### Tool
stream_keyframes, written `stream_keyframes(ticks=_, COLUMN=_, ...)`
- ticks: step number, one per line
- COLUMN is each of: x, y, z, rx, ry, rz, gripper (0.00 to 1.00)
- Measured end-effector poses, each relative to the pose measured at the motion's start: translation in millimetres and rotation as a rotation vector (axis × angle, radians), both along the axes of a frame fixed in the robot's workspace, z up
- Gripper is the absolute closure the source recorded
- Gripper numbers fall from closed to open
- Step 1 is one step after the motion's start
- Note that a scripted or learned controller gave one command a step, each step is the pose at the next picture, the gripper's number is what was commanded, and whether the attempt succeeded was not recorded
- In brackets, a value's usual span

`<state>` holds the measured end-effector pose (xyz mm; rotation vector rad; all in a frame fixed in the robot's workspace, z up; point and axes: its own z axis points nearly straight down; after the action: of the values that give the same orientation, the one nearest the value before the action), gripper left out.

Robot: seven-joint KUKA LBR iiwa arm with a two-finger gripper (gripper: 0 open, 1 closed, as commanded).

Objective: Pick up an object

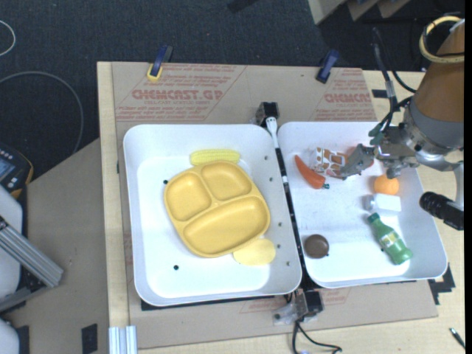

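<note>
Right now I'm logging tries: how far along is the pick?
Done: the grey two-finger gripper has reached the right white bin, beside the red-and-white patterned packet. In hand: nothing visibly held. Left: grasp and lift; the orange carrot and green plastic bottle lie untouched.

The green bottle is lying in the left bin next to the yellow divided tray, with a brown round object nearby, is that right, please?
Not quite: the green bottle lies in the right bin, not the left, and so is not next to the yellow divided tray, which sits in the left bin. The brown round object is indeed nearby, in the same right bin. The camera view shows this.
</note>
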<state>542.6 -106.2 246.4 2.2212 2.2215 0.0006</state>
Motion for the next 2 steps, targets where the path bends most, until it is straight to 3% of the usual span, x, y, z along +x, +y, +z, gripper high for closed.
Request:
stream_keyframes(ticks=1, x=-65.6, y=32.4, z=60.5, rx=0.001, ry=-0.001, rz=0.003, gripper=0.00)
stream_keyframes(ticks=2, x=-62.5, y=95.5, z=88.1, rx=0.001, ry=-0.004, rz=0.007, gripper=0.00)
